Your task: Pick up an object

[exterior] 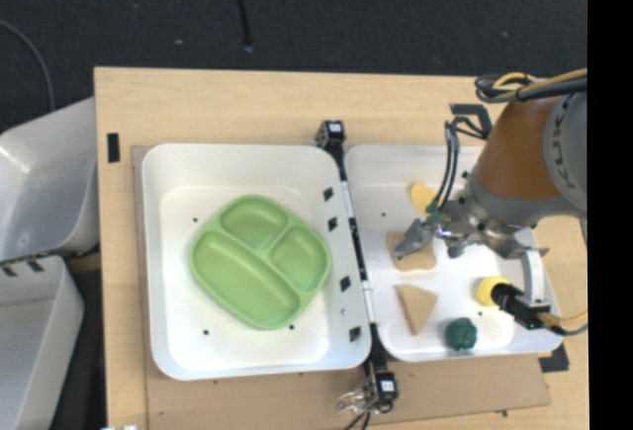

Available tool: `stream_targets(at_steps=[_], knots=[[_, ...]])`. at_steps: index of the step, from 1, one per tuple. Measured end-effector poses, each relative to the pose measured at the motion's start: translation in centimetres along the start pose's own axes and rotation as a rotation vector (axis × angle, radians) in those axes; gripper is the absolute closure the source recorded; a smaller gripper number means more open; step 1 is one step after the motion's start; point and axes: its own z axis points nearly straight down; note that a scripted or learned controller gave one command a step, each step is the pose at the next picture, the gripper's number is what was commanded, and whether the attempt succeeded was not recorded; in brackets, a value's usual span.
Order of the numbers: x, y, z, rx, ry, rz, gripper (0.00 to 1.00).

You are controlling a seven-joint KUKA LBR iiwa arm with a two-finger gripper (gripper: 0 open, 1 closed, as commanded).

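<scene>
Two shallow white bins sit side by side on the light wooden tabletop (119, 250). The left bin (158, 220) carries a green divided plate (259, 260), lying flat with three compartments facing up. The right bin (381, 171) carries several small things: a tan wedge-shaped piece (417, 306) near the front, a dark green round object (460, 333) close to the front right corner, a yellow object (488, 291) with a dark end just right of the wedge, a pale yellow piece (422, 194) toward the back, and a tan block (420, 259) near the middle.

From the right, the grey arm with its orange band (516, 156) reaches over the right bin. Its claw (415, 240) hangs low at the tan block, with one dark finger (413, 238) slanting down toward the block's upper left edge. Whether the claw is spread or clenched cannot be told from this angle, and the block cannot be seen between its fingers. The wedge, the green round object and the yellow object lie apart from the claw, nearer the front wall.
</scene>
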Motion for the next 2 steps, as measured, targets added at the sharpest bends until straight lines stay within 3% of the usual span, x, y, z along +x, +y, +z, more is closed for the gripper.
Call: stream_targets(at_steps=[1, 2], knots=[[-0.2, 0.0, 5.1, -0.004, -0.002, 0.001, 0.0], [-0.2, 0.1, 3.9, -0.007, -0.001, 0.007, 1.0]])
